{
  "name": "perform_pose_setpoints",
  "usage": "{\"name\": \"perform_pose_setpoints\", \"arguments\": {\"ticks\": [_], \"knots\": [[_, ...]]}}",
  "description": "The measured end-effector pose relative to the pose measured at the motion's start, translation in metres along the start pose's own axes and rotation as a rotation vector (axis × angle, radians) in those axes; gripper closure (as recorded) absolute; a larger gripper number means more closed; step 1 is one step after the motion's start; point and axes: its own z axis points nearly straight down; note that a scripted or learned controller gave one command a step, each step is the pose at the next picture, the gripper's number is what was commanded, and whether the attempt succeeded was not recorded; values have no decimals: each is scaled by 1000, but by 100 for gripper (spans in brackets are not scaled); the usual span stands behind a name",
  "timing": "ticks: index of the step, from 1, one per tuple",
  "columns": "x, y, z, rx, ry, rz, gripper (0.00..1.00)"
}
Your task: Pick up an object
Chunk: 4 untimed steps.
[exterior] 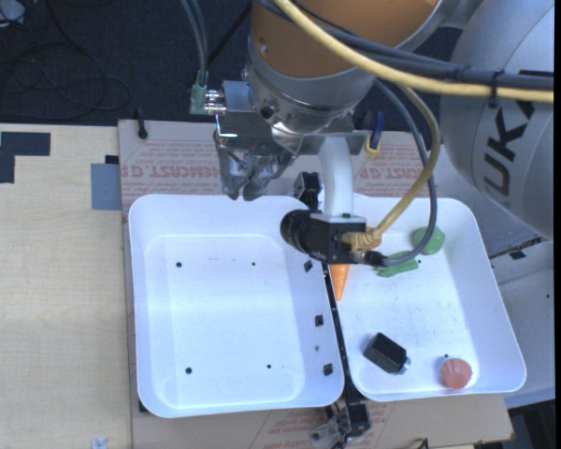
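Here, hand at bin rim.

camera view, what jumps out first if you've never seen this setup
The big grey arm with its orange band looms over the top of the picture, and its gripper hangs at the far rim of the left bin. In the right bin lie a black block and a pink ball near the front, with an orange cone and a green piece further back.
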Motion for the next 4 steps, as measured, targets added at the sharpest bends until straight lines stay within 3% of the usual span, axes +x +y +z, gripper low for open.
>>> {"name": "perform_pose_setpoints", "arguments": {"ticks": [1,2,3,4], "knots": [[1,40,-43,-9,2,3,100],[-1,29,-41,-3,0,2,100],[1,39,-40,-5,1,2,100],[-3,26,-41,-2,1,1,100]]}}
